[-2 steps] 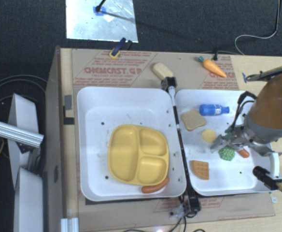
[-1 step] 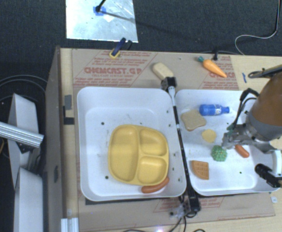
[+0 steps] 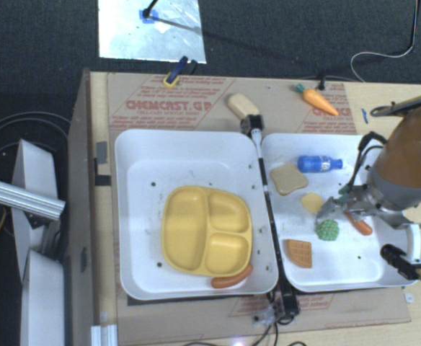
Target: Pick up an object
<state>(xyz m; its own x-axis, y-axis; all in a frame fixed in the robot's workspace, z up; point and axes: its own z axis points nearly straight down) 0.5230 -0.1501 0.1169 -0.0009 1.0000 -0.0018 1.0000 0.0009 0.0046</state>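
Observation:
The right bin [image 3: 383,272] holds a blue bottle [image 3: 318,164], a tan bread slice [image 3: 288,179], a small pale yellow piece [image 3: 311,202], a green broccoli-like piece [image 3: 327,230], a waffle [image 3: 298,253] and a small orange carrot piece [image 3: 361,226]. My gripper [image 3: 346,207] hangs low over this bin, just right of the yellow piece and above the green piece, with the orange piece right beside it. Nothing is visibly lifted by it.
The left bin [image 3: 138,193] carries a yellow divided plate [image 3: 207,229] and a sausage [image 3: 232,279] at its front wall. On the cardboard behind the bins lie a carrot [image 3: 317,99], a wooden-handled brush [image 3: 244,111] and a yellow-blue clip [image 3: 176,72].

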